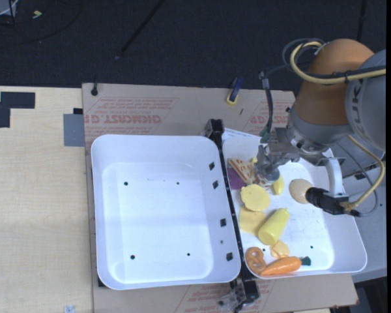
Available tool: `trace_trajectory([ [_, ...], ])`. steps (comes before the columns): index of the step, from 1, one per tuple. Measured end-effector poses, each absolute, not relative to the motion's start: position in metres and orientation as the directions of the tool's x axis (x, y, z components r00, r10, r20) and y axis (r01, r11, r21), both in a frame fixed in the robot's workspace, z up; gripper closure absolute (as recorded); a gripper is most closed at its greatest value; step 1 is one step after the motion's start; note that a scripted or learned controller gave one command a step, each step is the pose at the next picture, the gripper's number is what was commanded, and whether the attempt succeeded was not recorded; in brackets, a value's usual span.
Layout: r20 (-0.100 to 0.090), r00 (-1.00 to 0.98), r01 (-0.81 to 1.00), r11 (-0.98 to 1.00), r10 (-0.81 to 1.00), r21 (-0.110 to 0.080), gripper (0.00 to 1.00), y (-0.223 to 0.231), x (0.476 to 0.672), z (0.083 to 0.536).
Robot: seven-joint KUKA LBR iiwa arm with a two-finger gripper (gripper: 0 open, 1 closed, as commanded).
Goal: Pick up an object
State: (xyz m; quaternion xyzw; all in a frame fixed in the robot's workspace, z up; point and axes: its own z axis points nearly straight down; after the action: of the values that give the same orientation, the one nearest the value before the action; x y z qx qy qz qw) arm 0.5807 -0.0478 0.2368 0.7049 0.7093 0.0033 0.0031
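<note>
Several toy foods lie in the right bin [352, 256]; the pincer [268, 172] hangs low beside a yellow slice [255, 197], its grip impossible to tell.

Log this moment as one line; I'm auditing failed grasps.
phase: reaching | hand: low in right bin, over far-left toys beside yellow disc | carrot: near edge | left bin: untouched

Arm [352, 90] cut off at right edge. Gripper [268, 172] tips blurred, low among food items. Right bin [342, 256] far wall hidden behind arm. Small pieces beneath gripper indistinct.
</note>
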Motion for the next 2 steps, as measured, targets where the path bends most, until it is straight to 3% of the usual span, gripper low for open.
trace_trajectory([
  [1, -0.001, -0.003, 1.000, 0.003, 1.000, 0.008, 1.00, -0.034, 0.647, 0.291],
  [2, -0.001, -0.001, 1.000, 0.001, 1.000, 0.012, 1.00, -0.040, 0.645, 0.414],
])
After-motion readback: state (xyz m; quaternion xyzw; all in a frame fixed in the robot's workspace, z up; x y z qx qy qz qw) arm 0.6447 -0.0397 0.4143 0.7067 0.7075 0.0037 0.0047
